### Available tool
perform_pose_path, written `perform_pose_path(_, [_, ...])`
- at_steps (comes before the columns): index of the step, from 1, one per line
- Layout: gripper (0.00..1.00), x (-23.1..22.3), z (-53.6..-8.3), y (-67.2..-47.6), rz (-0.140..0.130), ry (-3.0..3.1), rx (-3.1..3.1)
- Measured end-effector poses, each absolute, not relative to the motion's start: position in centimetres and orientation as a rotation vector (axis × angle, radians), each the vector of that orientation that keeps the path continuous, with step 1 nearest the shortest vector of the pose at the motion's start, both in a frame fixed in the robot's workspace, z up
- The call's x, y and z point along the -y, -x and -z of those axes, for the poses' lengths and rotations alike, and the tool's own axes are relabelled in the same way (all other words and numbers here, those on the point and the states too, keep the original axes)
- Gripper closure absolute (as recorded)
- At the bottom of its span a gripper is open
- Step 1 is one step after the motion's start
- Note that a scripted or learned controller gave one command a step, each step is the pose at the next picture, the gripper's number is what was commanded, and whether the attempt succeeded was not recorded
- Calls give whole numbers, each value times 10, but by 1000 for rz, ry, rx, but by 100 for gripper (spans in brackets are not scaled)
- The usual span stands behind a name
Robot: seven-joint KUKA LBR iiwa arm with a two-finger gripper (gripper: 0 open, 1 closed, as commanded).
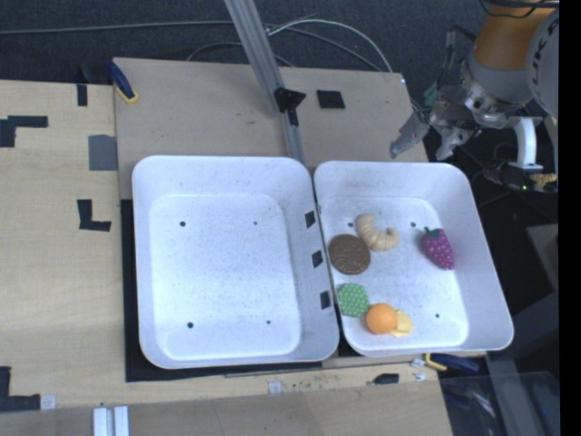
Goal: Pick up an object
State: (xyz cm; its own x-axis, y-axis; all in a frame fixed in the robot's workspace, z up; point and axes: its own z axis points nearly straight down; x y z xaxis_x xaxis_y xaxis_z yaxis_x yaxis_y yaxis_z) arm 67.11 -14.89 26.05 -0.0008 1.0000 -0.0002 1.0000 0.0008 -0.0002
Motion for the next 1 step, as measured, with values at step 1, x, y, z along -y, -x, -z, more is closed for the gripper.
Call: perform_pose_path(1, [0, 216, -259, -671, -3, 2226, 2217])
